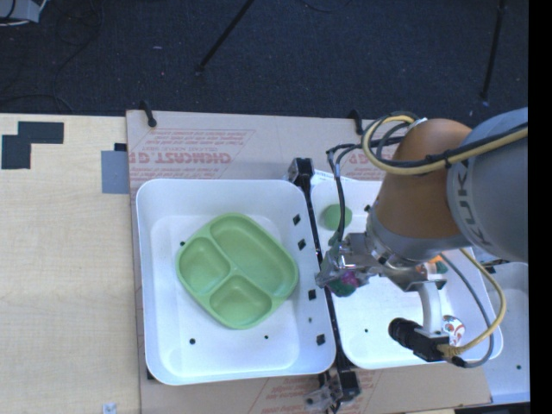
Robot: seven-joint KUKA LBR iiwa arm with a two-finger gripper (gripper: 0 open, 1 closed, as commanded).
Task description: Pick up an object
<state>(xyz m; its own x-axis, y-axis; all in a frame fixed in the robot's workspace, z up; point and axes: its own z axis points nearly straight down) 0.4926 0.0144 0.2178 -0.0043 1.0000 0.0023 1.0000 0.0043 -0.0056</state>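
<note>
Closest to the lens, the grey arm (500, 188) with its orange band looms over the right bin (379, 354). At far left, the left bin (164, 335) holds a green divided plate (237, 270). Beside the bins' shared edge, the gripper (343, 270) hangs low against a small purple-and-teal object (346, 285); spread or pinching, I cannot tell. A pale green piece (331, 216) lies just behind it.
</note>
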